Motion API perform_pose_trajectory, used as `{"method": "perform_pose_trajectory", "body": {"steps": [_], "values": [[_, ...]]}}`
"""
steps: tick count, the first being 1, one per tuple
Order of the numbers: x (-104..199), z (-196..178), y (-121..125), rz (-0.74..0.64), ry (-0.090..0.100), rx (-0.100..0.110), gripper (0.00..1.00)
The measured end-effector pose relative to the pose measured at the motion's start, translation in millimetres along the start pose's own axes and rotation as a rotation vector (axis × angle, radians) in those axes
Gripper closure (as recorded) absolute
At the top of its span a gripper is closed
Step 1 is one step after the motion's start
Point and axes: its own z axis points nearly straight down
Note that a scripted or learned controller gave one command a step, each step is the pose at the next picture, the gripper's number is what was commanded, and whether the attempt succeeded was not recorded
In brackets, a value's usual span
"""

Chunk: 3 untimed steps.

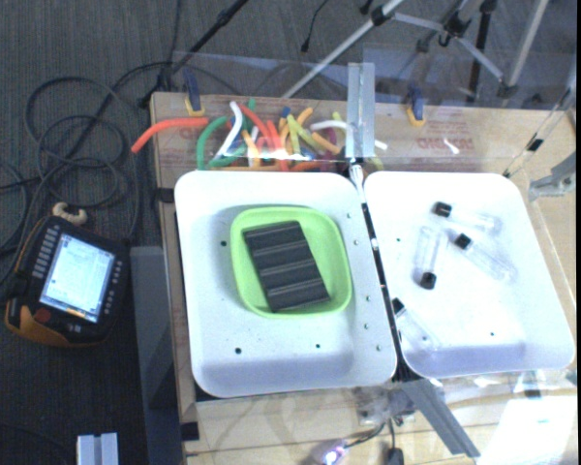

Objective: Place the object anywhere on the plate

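Observation:
A green plate (336,250) lies in the left white bin (213,356). A dark ribbed rectangular block (287,265) rests flat on the plate, covering its middle. In the right white bin (523,347) lie several clear plastic vials with black caps: one (428,257) near the bin's left-centre, one (462,217) toward the back, one (484,257) beside it and one (408,324) by the left wall.
A bundle of coloured cables (271,136) lies behind the left bin on the wooden bench (465,129). A metal post (361,114) stands between the bins at the back. A teach pendant (70,281) sits on the floor at left.

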Motion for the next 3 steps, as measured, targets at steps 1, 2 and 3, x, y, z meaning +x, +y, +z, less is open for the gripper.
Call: {"method": "perform_pose_trajectory", "body": {"steps": [1, 2, 3], "values": [[-1.9, 1.2, 0.3, 0.16, 0.001, 0.003, 0.0], [-2.4, 1.3, 0.4, 0.288, 0.002, 0.004, 0.0], [-3.8, 1.5, 0.6, 0.418, 0.002, 0.005, 0.0]]}}
